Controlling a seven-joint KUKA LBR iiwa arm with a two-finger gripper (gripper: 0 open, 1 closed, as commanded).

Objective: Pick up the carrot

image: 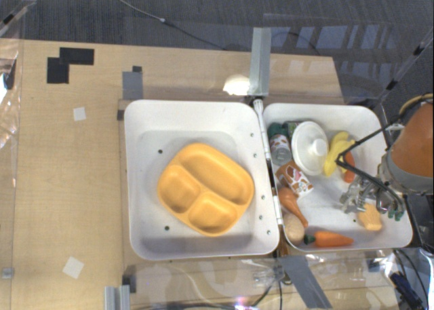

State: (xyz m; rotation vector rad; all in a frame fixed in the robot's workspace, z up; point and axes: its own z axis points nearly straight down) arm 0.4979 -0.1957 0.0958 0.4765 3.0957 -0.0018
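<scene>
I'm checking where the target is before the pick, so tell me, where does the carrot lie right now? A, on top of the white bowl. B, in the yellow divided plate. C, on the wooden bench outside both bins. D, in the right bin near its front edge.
D: the carrot lies flat on the right bin floor by its front edge, apart from the pincer.

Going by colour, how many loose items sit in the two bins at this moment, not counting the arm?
Yellow: 2, divided plate, banana
Orange: 3, carrot, a second carrot-like piece, small piece by the banana
White: 1, cup
Tan: 2, potato-like lump, chunk under the pincer
Printed packaging: 2, can, packet
Total: 10
</scene>
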